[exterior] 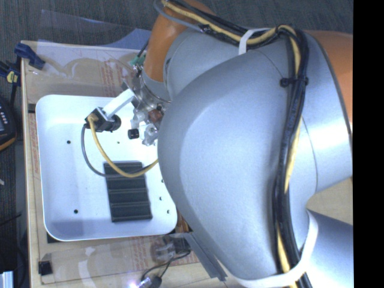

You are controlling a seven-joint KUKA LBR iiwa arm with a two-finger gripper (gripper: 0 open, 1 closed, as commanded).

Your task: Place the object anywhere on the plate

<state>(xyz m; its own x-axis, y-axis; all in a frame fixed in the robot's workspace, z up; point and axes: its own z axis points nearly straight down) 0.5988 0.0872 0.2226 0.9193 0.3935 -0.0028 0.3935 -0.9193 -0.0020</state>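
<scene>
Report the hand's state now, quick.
Hand: cannot be told; it sits over the white bin, above the dark ribbed object, with the arm covering much of it.

The grey arm (252,155) covered most of the view; its gripper (144,122) hung over the white bin (54,161), near a dark ridged block (127,191).

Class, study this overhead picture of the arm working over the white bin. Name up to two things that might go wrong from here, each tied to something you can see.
1. The arm covers much of the bench, so the camera cannot confirm a plate or target; a placement might miss.
2. The yellow cable loops over the dark ribbed block in the white bin, near the end effector; it could snag or drag the block.
</scene>
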